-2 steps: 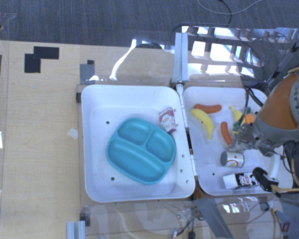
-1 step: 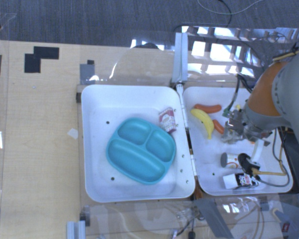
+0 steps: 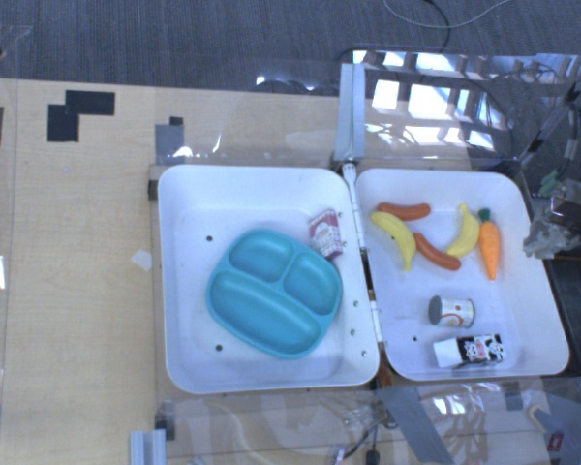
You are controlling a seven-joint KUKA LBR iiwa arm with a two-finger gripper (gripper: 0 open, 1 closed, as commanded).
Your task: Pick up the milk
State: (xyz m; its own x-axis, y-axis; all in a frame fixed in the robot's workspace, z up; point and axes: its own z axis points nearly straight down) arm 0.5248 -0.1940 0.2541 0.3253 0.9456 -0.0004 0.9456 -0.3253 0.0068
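The milk is a small white carton with black cow patches, lying on its side at the front of the right bin. My gripper hangs at the right rim of that bin, well behind and to the right of the carton, with nothing seen in it. It is seen through glare and clutter.
The right bin also holds two yellow bananas, two orange-red sausages, a carrot and a small white can just behind the milk. In the left bin lie a blue divided plate and a red-and-white packet.
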